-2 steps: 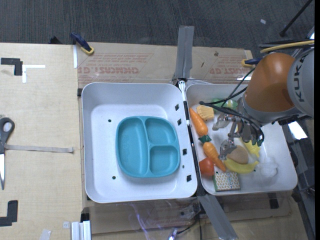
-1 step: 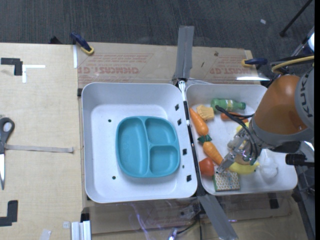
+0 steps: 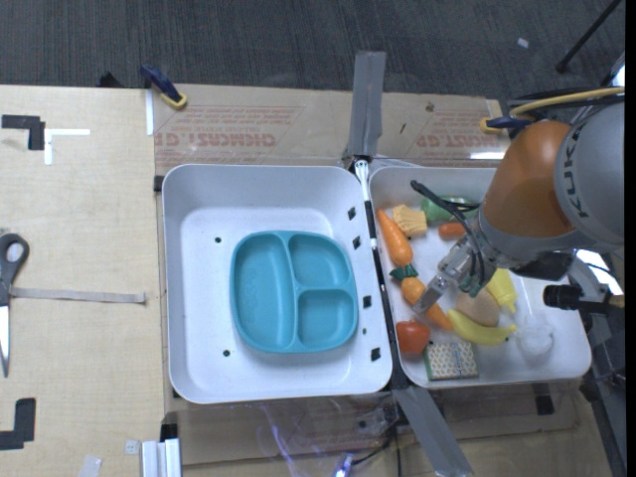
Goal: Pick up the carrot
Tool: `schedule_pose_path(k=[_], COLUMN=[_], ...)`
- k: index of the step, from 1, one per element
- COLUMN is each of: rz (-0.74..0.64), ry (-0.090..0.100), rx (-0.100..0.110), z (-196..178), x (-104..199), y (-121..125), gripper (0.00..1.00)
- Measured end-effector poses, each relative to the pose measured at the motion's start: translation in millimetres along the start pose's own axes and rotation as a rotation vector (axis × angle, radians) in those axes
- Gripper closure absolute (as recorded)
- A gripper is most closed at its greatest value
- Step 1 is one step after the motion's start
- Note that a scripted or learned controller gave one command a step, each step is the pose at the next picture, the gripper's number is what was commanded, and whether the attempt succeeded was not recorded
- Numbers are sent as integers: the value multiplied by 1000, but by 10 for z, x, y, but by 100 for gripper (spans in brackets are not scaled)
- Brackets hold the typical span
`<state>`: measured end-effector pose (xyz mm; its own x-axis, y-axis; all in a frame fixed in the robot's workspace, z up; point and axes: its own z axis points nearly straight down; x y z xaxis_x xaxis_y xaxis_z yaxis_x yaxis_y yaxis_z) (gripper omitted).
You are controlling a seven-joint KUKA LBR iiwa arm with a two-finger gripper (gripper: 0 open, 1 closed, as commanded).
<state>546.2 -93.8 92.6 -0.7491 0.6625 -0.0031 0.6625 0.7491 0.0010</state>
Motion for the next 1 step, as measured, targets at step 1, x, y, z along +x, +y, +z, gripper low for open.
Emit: schedule_pose_path(k=[1], rz=[-3], ry=[-3], rx=[-1], z=[-98], x=[-12], y=[12], gripper=[100])
